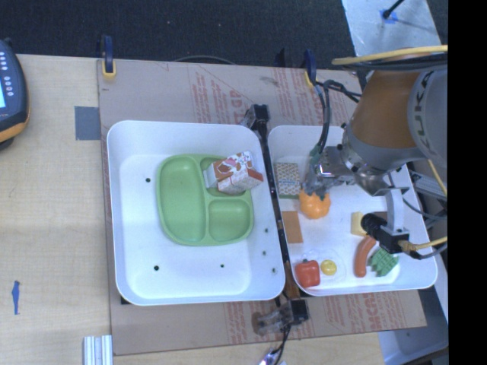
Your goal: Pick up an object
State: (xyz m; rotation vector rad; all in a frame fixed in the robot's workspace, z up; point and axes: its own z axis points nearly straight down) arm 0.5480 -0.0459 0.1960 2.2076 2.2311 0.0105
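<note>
Presently, a small carton [237,173] is resting on the green divided plate [183,200] in the left bin [137,280]. Rightward, the gripper [318,182] is hanging directly over an orange toy [314,204] in the right bin [415,278]; jaws' state indeterminable.

You are seeing a small orange fruit-shaped object [314,204] lying in the right bin's [415,280] upper left part.
</note>
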